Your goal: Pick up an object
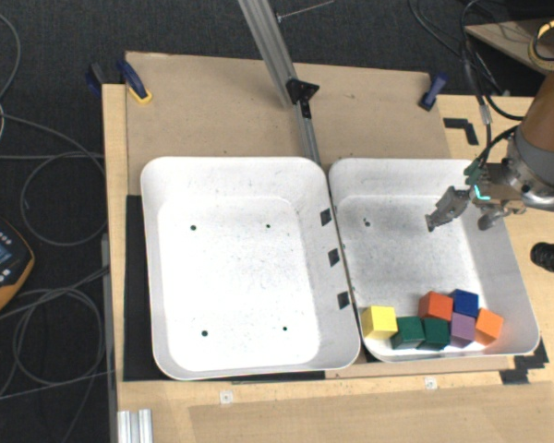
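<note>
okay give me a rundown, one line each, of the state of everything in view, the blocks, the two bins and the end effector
end effector: above the right bin's upper part, apart from the blocks, holding nothing.
right bin: holds all the blocks, clustered at its near edge.
left bin: flat on the bench.
yellow block: at the cluster's left end.
green blocks: two, side by side.
orange blocks: two, apart.
blue block: beside the purple block.

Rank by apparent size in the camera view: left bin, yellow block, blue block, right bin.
1. Left bin and right bin: far larger than the blocks; the left looks slightly bigger, but the slanted view makes that unsure.
2. Yellow block and blue block: look about alike, too close to rank.
</note>
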Tool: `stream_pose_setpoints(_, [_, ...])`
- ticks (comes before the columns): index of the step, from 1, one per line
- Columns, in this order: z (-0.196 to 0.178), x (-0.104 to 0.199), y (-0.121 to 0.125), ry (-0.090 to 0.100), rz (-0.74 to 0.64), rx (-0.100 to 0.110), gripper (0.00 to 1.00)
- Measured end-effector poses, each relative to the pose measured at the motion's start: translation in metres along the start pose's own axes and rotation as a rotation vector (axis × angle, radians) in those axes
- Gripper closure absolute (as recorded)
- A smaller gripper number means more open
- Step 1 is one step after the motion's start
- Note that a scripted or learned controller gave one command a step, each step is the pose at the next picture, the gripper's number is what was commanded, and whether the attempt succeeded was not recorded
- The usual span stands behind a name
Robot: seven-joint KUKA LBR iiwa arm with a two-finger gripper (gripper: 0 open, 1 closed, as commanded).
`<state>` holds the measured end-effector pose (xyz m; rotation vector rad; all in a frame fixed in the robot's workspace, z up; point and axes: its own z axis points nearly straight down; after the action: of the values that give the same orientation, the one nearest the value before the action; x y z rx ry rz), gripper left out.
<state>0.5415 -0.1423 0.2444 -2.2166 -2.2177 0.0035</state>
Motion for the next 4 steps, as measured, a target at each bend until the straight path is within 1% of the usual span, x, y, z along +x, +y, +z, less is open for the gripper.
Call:
stream_pose_setpoints(1, [-0.002,0.000,0.000,-0.001,0.000,-0.004,0.00])
stream_pose_setpoints(2, [0.054,0.000,-0.010,0.000,0.001,0.001,0.00])
stream_pose_setpoints(3, [0.100,0.007,-0.007,0.000,0.000,0.001,0.00])
stream_pose_setpoints(4, [0.148,0.008,-0.008,0.000,0.001,0.001,0.00])
